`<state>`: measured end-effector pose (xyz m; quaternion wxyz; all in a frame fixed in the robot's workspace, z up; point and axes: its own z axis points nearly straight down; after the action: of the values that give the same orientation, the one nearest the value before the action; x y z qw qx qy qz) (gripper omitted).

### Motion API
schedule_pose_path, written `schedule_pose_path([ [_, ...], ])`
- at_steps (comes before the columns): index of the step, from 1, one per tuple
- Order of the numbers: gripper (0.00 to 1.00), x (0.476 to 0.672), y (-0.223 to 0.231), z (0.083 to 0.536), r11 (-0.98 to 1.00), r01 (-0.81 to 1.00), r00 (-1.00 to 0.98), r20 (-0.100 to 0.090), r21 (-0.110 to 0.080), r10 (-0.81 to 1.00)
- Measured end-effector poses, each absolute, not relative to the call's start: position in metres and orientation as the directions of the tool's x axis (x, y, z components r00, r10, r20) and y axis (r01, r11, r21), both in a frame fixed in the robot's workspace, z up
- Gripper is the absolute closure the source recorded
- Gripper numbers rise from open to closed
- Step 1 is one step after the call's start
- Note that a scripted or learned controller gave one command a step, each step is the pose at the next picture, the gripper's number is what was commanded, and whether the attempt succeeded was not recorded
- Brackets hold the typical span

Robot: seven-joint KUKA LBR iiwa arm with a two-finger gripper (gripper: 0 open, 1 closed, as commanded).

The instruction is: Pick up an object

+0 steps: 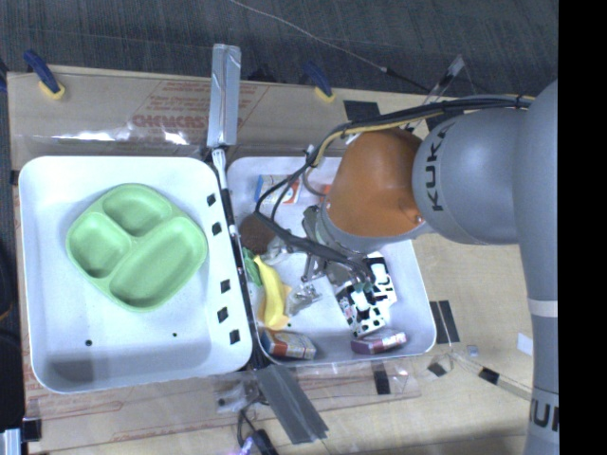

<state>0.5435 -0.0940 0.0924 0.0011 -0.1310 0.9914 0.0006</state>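
Gripper [308, 287] hangs low in the crowded right bin [417, 297], its walls close by. I cannot tell its state. Just beside it lies the yellow banana [272, 297].

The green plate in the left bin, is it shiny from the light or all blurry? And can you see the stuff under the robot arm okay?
In the camera view, the green plate looks soft, with pale sheen on its raised ridges but no hard glare. The left bin has a grey shadow in its near corner. Under the arm, the right bin's items look darker and a bit blurred; the banana stays easy to spot.
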Motion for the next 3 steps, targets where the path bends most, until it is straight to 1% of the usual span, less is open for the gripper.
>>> schedule_pose_path([
  [1,1.00,0.545,-0.093,0.103,0.964,-0.264,-0.964,-0.005,0.000,-0.264],
  [2,1.00,0.621,-0.123,0.158,0.999,-0.041,-0.999,-0.003,-0.001,-0.041],
  [3,1.00,0.607,-0.111,0.279,0.997,0.080,-0.997,-0.014,-0.002,0.080],
])
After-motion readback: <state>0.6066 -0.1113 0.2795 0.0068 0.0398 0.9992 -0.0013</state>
